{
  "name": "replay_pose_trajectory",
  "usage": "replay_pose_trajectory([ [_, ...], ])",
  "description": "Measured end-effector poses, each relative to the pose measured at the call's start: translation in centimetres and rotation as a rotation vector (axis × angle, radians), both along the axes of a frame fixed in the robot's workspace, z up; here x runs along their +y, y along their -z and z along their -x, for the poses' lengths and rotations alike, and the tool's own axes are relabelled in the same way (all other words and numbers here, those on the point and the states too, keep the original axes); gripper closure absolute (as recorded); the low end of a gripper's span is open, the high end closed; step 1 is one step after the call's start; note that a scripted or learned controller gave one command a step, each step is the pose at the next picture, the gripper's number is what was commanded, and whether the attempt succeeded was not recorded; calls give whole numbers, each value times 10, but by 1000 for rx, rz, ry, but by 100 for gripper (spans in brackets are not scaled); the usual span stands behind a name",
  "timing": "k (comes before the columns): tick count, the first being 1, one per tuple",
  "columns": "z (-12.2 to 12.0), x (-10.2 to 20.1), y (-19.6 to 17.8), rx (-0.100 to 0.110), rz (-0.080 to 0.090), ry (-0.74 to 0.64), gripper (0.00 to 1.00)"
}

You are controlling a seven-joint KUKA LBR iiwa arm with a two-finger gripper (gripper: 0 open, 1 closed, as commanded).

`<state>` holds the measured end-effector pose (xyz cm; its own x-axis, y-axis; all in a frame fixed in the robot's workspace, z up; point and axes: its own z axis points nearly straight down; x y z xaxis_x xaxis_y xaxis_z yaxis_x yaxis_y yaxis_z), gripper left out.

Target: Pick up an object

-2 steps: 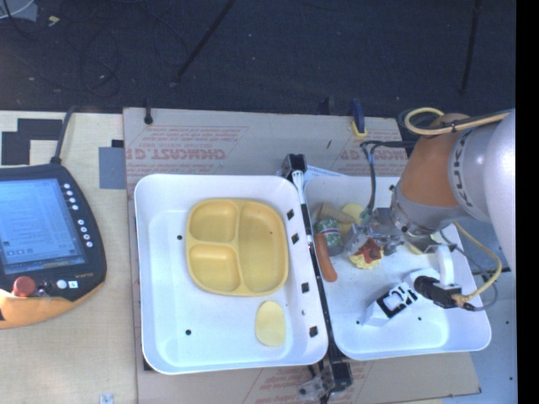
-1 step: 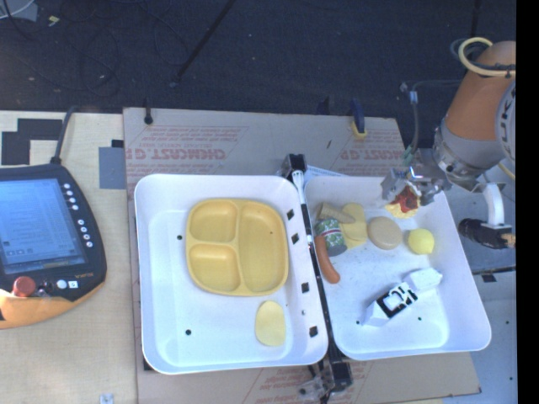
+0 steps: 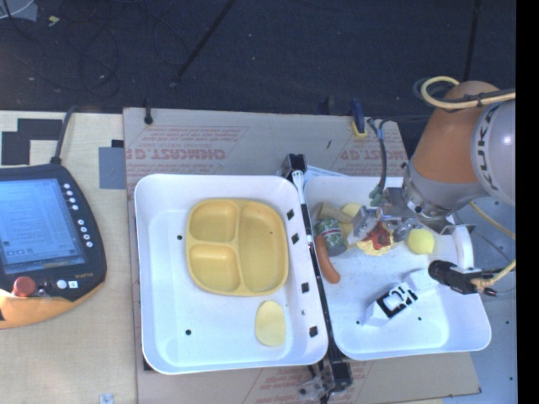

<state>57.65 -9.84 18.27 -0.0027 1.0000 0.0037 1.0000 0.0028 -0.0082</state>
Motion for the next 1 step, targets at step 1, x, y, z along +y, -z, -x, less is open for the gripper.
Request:
replay_pose_trajectory([
  [1,28,23,-24,-3,1,1,100],
])
